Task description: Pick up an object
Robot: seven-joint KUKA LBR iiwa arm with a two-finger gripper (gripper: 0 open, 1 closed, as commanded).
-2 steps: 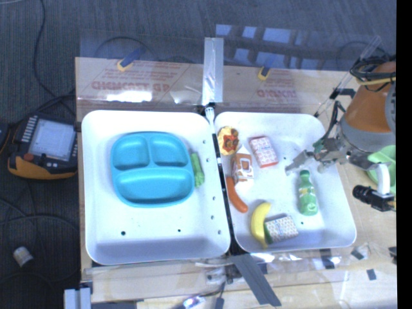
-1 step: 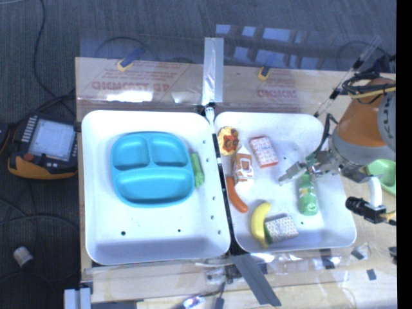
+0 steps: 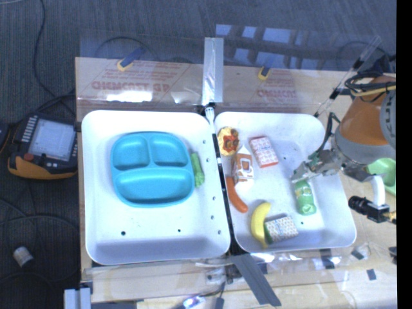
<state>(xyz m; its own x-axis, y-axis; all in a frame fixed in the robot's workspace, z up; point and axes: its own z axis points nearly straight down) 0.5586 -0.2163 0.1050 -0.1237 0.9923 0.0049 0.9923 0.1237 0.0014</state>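
A: Gripper [image 3: 311, 167] sits in the right bin [image 3: 290, 124], around 3 o'clock. Can't tell finger state.
B: Target?
A: Green bottle [image 3: 305, 197] just at its 6 o'clock; banana [image 3: 259, 221] at bin's 7.

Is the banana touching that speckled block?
Touching. The camera view shows the block lying against the banana with no white bin floor between them.

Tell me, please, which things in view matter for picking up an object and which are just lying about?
Job things: gripper at the right bin; green bottle, banana, patterned block, orange carrot, red-white card.

Lying about: blue divided plate in the left bin, handheld pendant on the floor.
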